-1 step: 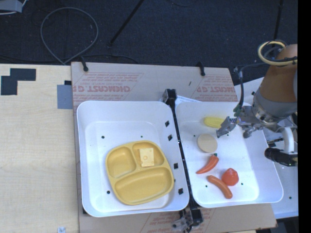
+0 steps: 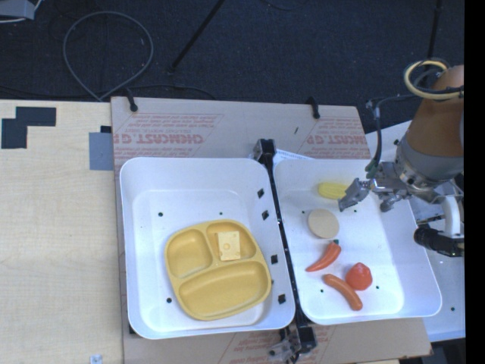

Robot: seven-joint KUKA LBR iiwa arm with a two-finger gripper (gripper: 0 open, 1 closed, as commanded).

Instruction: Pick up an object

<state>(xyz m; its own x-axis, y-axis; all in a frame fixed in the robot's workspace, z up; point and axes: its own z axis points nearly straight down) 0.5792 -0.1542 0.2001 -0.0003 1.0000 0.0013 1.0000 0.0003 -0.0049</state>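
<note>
The right bin [image 2: 394,298] holds a small yellow piece [image 2: 331,190] at its far side, a beige round disc [image 2: 323,223], a red-orange pepper [image 2: 324,257], a red tomato [image 2: 359,275] and an orange sausage [image 2: 342,291]. My gripper [image 2: 371,199] hangs over the far part of this bin, just right of the yellow piece. Its two fingers are spread, one fingertip [image 2: 351,199] close to the yellow piece, and nothing sits between them. The gripper is open.
In the left bin [image 2: 144,203] lies a yellow divided plate [image 2: 220,283] with a yellow cheese square [image 2: 229,246] in one compartment. A black divider [image 2: 276,226] separates the two bins. Cardboard lies under both bins.
</note>
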